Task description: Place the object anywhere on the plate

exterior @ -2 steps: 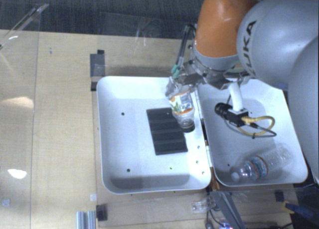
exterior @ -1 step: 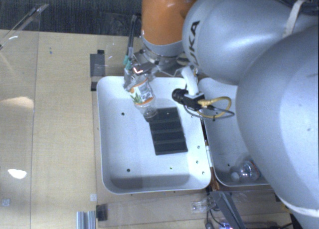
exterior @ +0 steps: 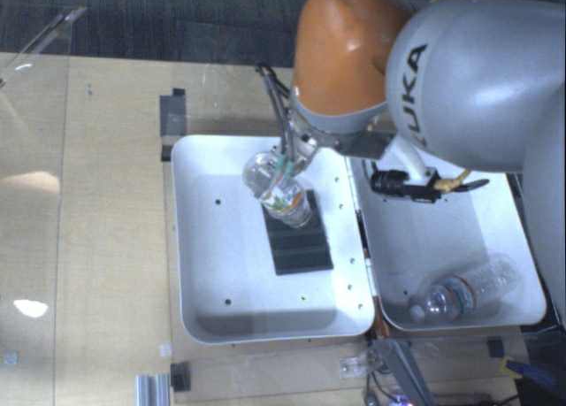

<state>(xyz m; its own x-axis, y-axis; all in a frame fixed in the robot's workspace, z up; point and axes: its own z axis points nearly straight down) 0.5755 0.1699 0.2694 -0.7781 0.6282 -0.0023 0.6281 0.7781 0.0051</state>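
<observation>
Reaching in from the right, the arm (exterior: 460, 68) hung over the left bin (exterior: 203, 245), its gripper (exterior: 287, 170) low above the dark plate (exterior: 301, 245) that lay flat near the bin's middle. A clear bottle (exterior: 279, 187) sat tilted right at the gripper's tip, its lower end over the plate's upper edge, so the placing seemed close. Whether the claw gripped the bottle or merely touched it could not be told, since glare and clear plastic hid the contact. A second bottle (exterior: 460, 294) lay on its side in the right bin (exterior: 522, 245), well apart and likely spare.
</observation>
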